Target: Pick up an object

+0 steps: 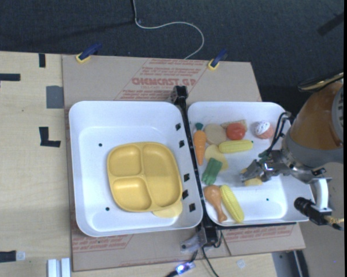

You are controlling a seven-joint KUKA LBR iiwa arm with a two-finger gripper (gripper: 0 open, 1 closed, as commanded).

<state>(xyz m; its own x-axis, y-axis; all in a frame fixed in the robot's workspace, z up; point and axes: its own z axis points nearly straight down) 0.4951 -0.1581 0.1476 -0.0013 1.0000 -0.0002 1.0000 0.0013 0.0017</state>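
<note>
The right bin (277, 213) holds several toy foods. Along its left side lie an orange carrot (200, 145), a green pepper (212, 171) and a chicken leg (214, 201) next to a corn cob (231, 203). Further back are a red tomato (236, 130), a yellow corn cob (235, 147) and a pale egg-like piece (262, 128). My gripper (256, 172) reaches in from the right and hangs low over the middle of this bin. A small yellow piece (253, 182) shows just beneath it, partly hidden.
The left bin (86, 131) holds a yellow divided plate (143, 176). Both bins rest on a cardboard sheet (156, 79). A white cable (173, 27) runs across the dark floor behind.
</note>
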